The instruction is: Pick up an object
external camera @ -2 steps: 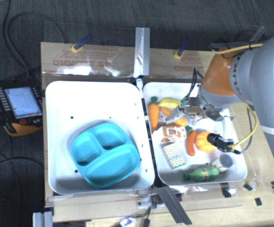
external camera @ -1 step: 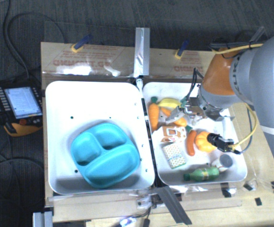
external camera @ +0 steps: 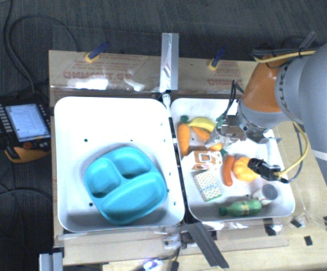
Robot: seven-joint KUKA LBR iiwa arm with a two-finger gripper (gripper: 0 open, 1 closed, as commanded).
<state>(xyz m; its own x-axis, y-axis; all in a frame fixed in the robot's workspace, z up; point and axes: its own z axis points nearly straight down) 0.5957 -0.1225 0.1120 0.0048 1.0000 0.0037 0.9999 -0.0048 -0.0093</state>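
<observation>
- Camera view: the pincer (external camera: 226, 130) hangs low over the right bin (external camera: 282, 208), near its upper middle; whether it is apart or together, I cannot tell.
- Just left of the pincer lies a yellow banana (external camera: 203, 123), with an orange carrot (external camera: 184, 139) beyond it by the bin's left wall.
- Below the pincer sit a small printed carton (external camera: 206, 160), a slim orange-red carrot-like piece (external camera: 228, 171) and a checked box (external camera: 208, 186).
- Further below, a green bottle (external camera: 241, 208) lies on its side.
- Well to the left, the left bin (external camera: 73, 117) holds a blue divided tray (external camera: 126, 183).
</observation>
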